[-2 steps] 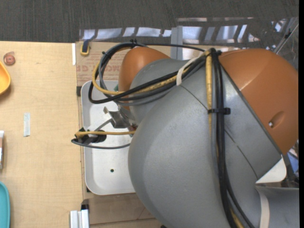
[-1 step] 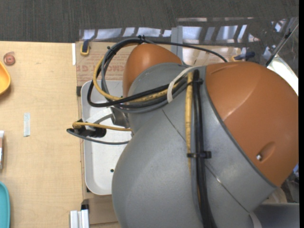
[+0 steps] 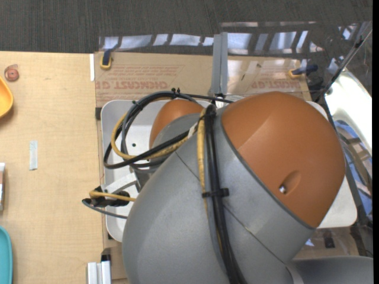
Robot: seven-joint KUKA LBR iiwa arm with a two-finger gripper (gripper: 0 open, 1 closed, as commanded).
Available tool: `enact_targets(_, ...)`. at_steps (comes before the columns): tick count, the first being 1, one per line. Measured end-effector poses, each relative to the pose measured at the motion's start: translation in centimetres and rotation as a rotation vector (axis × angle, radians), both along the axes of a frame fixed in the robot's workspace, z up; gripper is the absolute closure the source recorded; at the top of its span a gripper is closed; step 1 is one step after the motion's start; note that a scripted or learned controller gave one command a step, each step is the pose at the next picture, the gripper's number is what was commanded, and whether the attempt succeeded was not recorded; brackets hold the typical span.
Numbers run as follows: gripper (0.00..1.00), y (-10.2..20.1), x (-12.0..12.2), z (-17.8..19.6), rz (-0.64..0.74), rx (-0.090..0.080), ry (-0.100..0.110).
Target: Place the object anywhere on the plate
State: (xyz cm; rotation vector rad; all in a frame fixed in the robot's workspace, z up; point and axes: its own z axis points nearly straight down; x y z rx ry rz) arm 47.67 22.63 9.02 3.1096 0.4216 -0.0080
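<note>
My arm's big grey body (image 3: 177, 218) and its orange band (image 3: 278, 147) fill the middle of the camera view and hide most of both bins and whatever lies in them. A second orange part of the arm (image 3: 174, 114) reaches down over the left bin (image 3: 109, 114), of which the white left rim and a strip of floor show. A corner of the right bin (image 3: 344, 213) peeks out at the right. Yellow and black cables (image 3: 121, 136) loop over the left bin.
A cable end with a black clip (image 3: 100, 198) sticks out over the left bin's left rim. Brown cardboard (image 3: 154, 76) lies behind the bins. On the wooden bench (image 3: 47, 158) to the left are an orange item (image 3: 3, 99) and a teal item (image 3: 5, 256).
</note>
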Motion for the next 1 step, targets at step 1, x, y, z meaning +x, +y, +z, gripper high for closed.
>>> enact_targets(1, 1.0, -0.36, 0.05, 0.81, -0.005, -0.003, 0.004)
